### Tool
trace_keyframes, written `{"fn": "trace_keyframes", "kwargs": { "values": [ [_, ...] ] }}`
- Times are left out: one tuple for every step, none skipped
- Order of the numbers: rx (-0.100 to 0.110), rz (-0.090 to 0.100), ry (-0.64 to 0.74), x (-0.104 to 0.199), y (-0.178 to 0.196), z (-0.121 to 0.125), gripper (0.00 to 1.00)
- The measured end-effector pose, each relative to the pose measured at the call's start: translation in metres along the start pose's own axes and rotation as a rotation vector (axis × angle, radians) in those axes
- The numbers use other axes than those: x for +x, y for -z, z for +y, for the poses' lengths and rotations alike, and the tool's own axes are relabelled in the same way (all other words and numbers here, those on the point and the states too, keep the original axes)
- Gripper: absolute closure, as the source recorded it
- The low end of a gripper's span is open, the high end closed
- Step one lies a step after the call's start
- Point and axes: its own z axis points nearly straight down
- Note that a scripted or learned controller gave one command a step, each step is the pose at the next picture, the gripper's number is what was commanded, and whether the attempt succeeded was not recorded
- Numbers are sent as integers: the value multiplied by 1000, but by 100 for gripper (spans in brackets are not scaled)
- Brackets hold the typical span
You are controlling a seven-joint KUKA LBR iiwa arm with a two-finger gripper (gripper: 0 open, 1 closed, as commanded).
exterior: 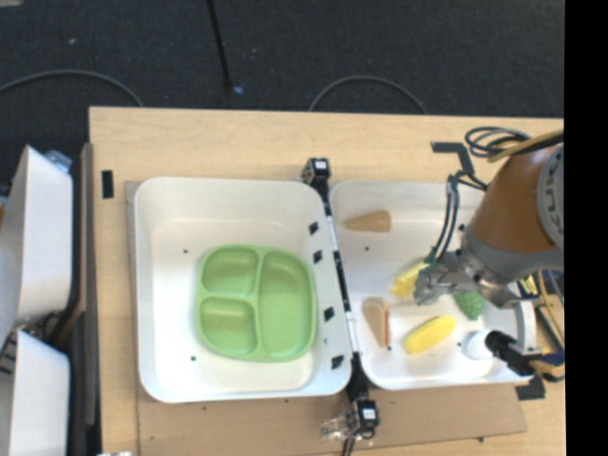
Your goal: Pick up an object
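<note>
My gripper (429, 285) hangs low in the right bin (380, 250), right beside a small yellow piece (408, 280) that touches or sits just left of its tip. A yellow corn cob (429, 333) lies below it near the bin's front. A hot dog in a bun (377, 322) lies to the left of the corn. A tan bread-like piece (368, 221) rests near the bin's back. A green item (469, 303) peeks out under the wrist. A small white object (472, 345) sits at the front right.
The left bin (161, 255) holds a green divided plate (256, 302). A black-clipped divider (332, 274) runs between the bins. The arm's orange and grey body (513, 217) covers the right bin's far right side. Cables (494, 142) loop above it.
</note>
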Motion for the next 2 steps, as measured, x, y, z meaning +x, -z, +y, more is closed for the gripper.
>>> {"fn": "trace_keyframes", "kwargs": {
  "values": [
    [-5, -2, 11, -3, 63, 7, 100],
    [0, 0, 11, -4, 75, 9, 100]
  ]
}}
